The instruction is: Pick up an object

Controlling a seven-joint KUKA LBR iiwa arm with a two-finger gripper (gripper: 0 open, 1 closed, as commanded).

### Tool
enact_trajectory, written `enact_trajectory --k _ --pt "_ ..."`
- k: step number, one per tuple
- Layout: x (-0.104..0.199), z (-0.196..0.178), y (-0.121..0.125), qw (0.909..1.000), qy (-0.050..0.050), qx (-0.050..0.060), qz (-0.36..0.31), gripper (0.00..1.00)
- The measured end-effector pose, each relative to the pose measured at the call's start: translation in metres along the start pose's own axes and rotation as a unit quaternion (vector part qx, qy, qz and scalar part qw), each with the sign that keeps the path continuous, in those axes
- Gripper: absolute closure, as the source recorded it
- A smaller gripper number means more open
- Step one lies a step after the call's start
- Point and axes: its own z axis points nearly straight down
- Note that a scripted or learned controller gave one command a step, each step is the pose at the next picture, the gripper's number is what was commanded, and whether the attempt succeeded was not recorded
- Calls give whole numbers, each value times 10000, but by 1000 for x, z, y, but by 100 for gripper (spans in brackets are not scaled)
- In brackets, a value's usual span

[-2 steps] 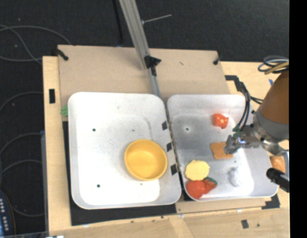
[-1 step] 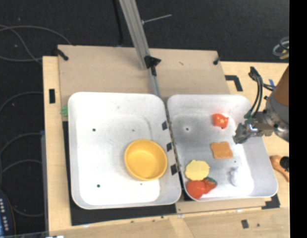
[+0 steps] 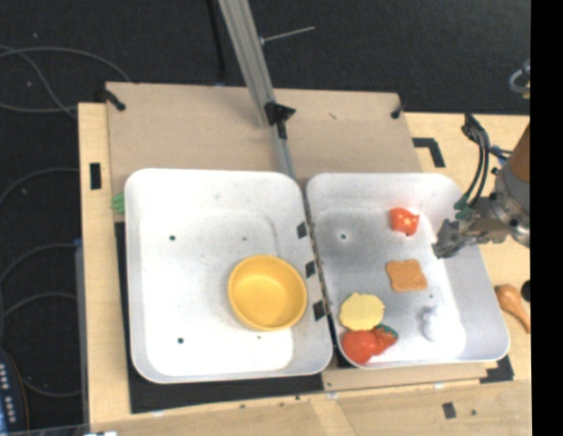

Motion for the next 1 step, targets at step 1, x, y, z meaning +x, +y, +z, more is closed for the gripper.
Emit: enact_trajectory --k 1 --pt "56 7 15 10000 5 16 -6 100"
